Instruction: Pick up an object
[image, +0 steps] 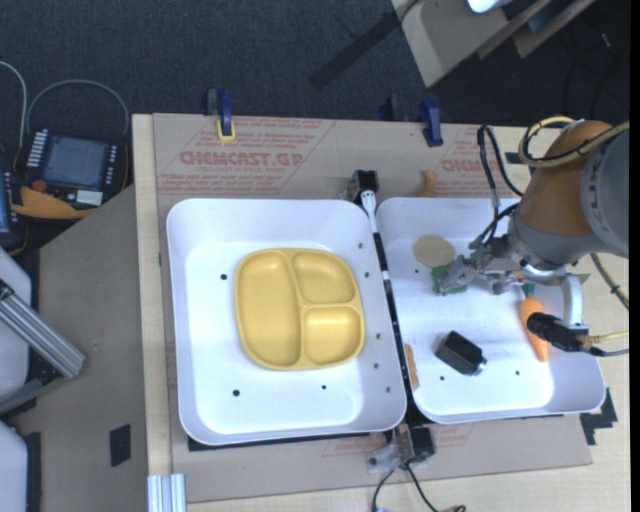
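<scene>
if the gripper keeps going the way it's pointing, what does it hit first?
The gripper points toward the view's left, low over the right bin. First in line is the small green object right at its tip, with the tan disc just beyond. Depth is unclear; it may already touch the green piece.

A yellow divided plate (299, 307) lay in the left bin (200, 400). In the right bin (500, 400), the gripper (462, 275) hovered near a black block (460, 352).
</scene>
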